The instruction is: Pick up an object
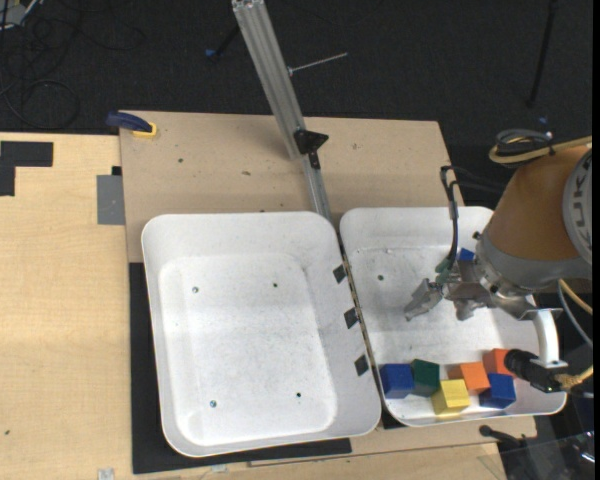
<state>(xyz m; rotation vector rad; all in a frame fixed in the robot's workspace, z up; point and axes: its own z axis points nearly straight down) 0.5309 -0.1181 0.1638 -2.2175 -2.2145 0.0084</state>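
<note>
The gripper (pixel 427 300) hangs spread apart and holds nothing, and the blocks (pixel 450 383) below it lie untouched.

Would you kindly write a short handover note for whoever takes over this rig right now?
End effector: over the right bin, above its bare floor, holding nothing that I can see.
Blocks: clustered along the right bin's near edge: blue block, green block, yellow block, orange block, second blue block.
Left bin: no blocks.
Done: nothing picked yet.
Left: move down to the cluster, grasp one block, lift.
</note>
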